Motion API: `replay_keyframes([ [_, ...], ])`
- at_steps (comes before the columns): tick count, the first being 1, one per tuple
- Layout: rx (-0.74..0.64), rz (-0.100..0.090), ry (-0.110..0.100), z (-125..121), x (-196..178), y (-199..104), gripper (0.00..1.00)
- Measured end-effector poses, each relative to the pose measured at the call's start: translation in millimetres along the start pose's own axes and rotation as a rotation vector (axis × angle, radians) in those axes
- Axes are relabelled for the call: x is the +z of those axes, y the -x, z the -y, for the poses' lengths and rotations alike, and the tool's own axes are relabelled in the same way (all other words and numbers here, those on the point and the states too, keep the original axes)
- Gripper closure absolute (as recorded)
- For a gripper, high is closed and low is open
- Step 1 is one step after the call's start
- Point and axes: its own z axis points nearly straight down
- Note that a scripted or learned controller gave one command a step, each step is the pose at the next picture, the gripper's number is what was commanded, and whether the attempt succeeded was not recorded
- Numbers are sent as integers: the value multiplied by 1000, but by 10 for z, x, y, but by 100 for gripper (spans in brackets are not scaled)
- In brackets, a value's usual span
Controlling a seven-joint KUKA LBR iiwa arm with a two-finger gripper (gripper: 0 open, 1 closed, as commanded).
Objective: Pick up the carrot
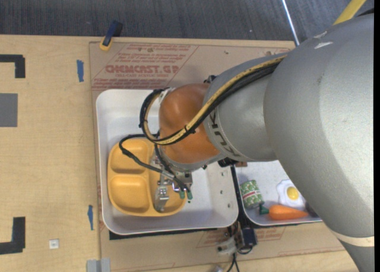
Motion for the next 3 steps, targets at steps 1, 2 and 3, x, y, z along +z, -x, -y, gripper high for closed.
replay_keyframes([
  [1,239,-8,-2,-6,10,-43,0],
  [2,187,-8,24,-181,-917,891,0],
  [3,130,-5,31,-200,-66,496,0],
])
